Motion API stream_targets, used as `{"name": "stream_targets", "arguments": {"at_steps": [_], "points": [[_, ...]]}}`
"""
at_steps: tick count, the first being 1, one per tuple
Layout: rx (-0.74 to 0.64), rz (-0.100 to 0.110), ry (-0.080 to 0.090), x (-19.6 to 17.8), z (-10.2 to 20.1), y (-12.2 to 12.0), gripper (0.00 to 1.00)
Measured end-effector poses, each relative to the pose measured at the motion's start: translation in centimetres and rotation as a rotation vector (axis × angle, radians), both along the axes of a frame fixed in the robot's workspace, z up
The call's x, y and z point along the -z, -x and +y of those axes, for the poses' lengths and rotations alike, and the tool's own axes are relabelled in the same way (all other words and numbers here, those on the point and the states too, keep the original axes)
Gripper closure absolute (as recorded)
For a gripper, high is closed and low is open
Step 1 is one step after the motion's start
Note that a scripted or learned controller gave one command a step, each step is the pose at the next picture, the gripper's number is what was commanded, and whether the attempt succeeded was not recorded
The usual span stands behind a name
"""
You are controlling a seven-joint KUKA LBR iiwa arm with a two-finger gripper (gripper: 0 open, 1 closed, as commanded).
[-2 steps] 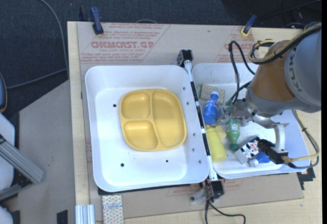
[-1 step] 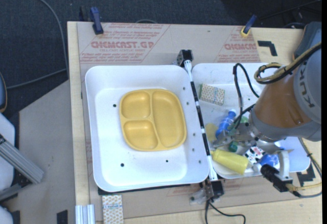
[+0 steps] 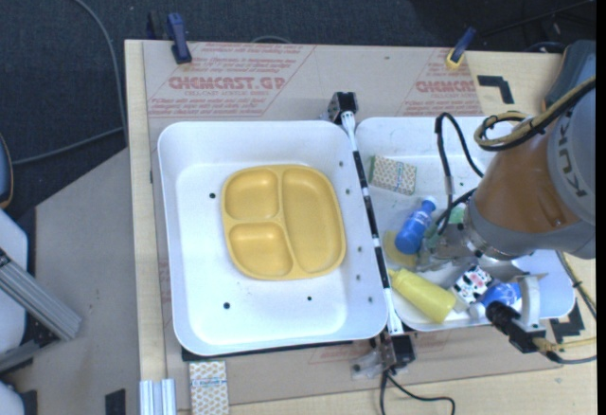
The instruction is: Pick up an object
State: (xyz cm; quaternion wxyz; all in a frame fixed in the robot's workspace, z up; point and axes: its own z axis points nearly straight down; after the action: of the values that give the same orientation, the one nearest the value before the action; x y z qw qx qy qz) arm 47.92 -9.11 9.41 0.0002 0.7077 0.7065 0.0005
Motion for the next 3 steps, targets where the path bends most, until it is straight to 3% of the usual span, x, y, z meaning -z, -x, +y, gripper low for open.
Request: {"name": "stream_targets", "arguments": {"at_steps": [1,2,3], "points": [[0.0,0.0,0.002,-4.5,-8.6,-2.6,1.0],[-0.001,0.001,0.001,-4.5,-8.5,-2.6,0.0],[-0.003,0.0,0.0,0.9,-4.5,-2.9,0.0]]}}
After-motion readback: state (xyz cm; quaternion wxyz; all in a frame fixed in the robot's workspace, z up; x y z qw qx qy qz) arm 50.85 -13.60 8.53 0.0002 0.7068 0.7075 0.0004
